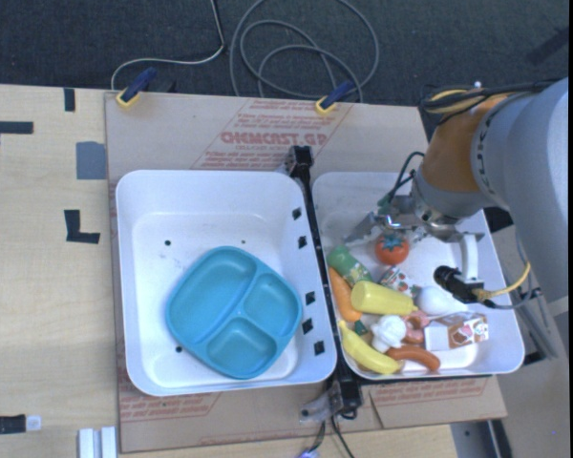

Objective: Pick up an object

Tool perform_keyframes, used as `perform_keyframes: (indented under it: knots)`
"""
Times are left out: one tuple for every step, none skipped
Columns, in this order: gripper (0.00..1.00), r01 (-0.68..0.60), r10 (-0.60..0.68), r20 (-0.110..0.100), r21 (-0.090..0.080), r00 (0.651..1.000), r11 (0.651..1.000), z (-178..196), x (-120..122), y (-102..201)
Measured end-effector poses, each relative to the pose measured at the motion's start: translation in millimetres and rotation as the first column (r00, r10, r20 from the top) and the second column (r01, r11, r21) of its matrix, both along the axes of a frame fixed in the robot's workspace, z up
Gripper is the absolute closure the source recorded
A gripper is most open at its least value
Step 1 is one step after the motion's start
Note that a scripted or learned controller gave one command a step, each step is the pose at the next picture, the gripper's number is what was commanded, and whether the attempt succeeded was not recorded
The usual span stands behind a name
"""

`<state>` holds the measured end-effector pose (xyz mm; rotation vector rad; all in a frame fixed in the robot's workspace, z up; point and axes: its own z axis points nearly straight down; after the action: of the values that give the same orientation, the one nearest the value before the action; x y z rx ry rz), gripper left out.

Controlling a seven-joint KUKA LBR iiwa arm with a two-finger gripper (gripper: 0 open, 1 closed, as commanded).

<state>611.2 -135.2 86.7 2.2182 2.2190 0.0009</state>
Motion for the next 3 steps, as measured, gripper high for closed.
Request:
perform_keyframes:
  knots:
    - [0.0, 0.001, -0.001, 0.004, -0.001, 1.0, 1.0, 0, -34, -1]
    - [1.0, 0.0, 0.0, 0.005, -0.003, 1.0, 1.0, 11, -32, -1]
    - [0.0, 0.0, 0.0, 0.004, -0.003, 1.0, 1.0, 10, -33, -1]
